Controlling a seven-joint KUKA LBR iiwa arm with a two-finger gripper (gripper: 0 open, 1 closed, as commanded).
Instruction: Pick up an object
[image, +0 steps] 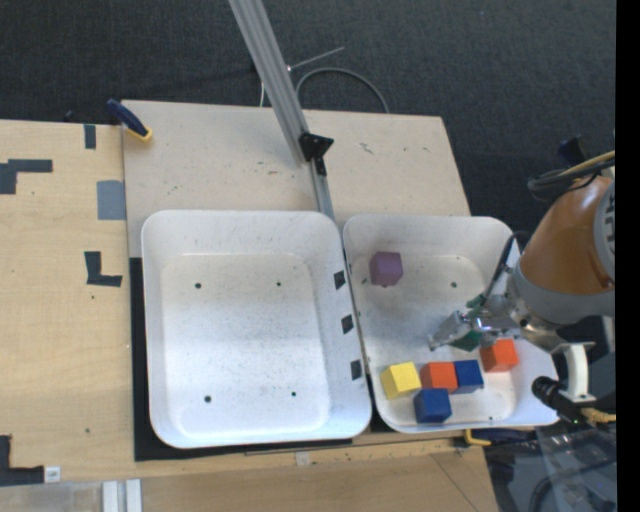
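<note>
Six small blocks lie in the right-hand white bin (420, 228), any of which could be the thing to lift. Five sit clustered near the bin's front edge: a yellow cube (402, 378) at the left of the group, an orange cube (439, 376) just beside it, and a blue cube (468, 375) touching the orange one on its right. A second, darker blue cube (432, 405) rests just in front of the yellow and orange ones, close to the bin's front wall. A second orange cube (499, 354) sits a little behind and to the right of the row, near the bin's right side. The purple block (386, 267) lies apart from the rest, near the back left of the same bin.

The pincer (462, 330) hangs low over the right bin, just behind the row of cubes and just left of the second orange cube. Its metal parts blur together with something green, so I cannot tell how far apart it is set, and no block is seen between its tips. The grey and orange arm (565, 245) enters from the right.

The left white bin (160, 240) stands alongside, touching the right one, both on the pale wooden worktop (220, 150). A slanted metal rail (275, 70) crosses the back of the worktop.
</note>
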